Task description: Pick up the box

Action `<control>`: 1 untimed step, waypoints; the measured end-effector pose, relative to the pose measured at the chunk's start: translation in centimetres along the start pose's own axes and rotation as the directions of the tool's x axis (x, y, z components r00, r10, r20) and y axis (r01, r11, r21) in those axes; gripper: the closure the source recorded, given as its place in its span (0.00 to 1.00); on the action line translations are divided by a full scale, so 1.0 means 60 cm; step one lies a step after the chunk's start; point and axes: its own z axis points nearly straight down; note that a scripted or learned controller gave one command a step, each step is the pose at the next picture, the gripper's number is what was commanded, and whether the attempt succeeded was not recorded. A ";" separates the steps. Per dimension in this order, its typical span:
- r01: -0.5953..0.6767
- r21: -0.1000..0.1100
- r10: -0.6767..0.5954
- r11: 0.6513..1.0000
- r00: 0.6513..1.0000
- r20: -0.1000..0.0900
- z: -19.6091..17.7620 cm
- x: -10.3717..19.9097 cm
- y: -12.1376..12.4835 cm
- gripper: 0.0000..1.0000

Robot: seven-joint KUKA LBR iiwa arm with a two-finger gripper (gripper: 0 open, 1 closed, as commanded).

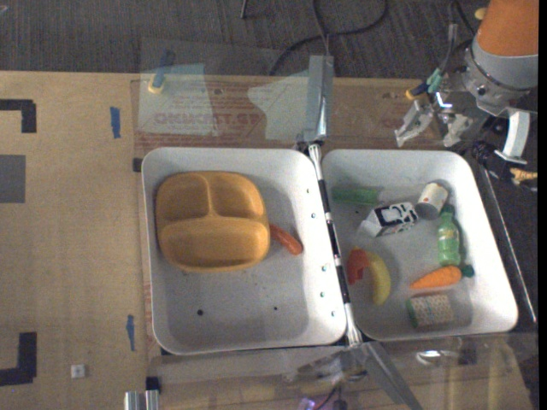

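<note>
The fingers point(425, 125) hang above the tabletop's point(68, 229) far edge, just beyond the back rim of the right bin point(494, 254), and they stand spread apart with nothing between them. One pale finger slants down to the left and the other sits beside it toward the right. Above them the grey wrist rises to the orange band point(508, 15) at the upper right corner.

The box point(389, 219), a small white carton with dark print, lies tilted on the floor of the right bin, in its back half and toward the left. It is well apart from the fingers, with the bin's back rim between them. Just right of the box a small white cup point(432, 200) lies on its side, and behind the box a green stick-shaped thing point(356, 195) lies near the rim. A green bottle point(448, 239) lies right of the box, an orange carrot point(438, 278) in front of the bottle, and a netted or patterned roll point(432, 310), hard to make out, near the front rim. A yellow banana point(379, 280) lies beside a red piece point(356, 265) at the bin's left.

The left bin point(239, 323) holds a yellow divided tray point(211, 220), with a small orange-red piece point(287, 240) touching its right edge.
</note>
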 end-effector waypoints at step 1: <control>0.092 -0.004 -0.092 0.996 0.996 0.002 0.302 -0.089 0.014 0.00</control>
